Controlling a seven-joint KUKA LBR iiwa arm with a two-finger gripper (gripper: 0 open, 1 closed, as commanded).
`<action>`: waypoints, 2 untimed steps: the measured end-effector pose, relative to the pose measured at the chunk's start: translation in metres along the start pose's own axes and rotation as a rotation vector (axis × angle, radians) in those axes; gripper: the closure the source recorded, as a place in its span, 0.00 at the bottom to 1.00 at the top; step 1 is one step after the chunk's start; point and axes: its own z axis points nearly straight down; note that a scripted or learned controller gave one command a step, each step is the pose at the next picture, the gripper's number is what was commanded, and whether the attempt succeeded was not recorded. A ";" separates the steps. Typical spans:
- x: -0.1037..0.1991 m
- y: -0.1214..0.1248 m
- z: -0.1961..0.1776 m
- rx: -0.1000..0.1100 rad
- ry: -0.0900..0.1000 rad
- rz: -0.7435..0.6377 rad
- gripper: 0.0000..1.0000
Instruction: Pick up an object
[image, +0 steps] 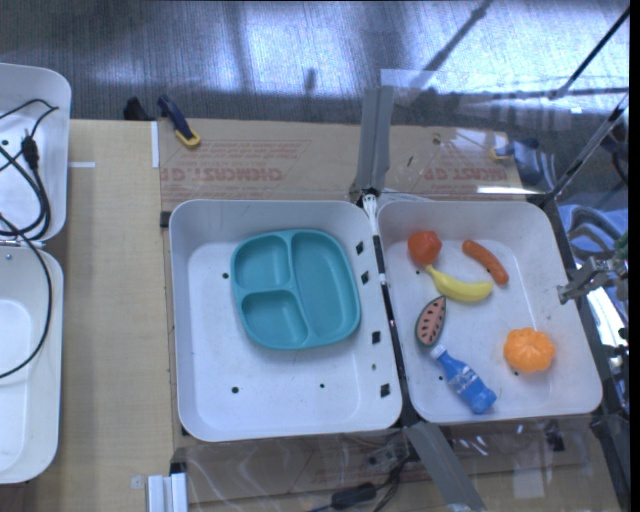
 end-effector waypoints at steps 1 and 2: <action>0.000 0.001 -0.008 0.001 -0.001 -0.002 1.00; 0.050 -0.003 -0.008 -0.001 0.000 -0.002 1.00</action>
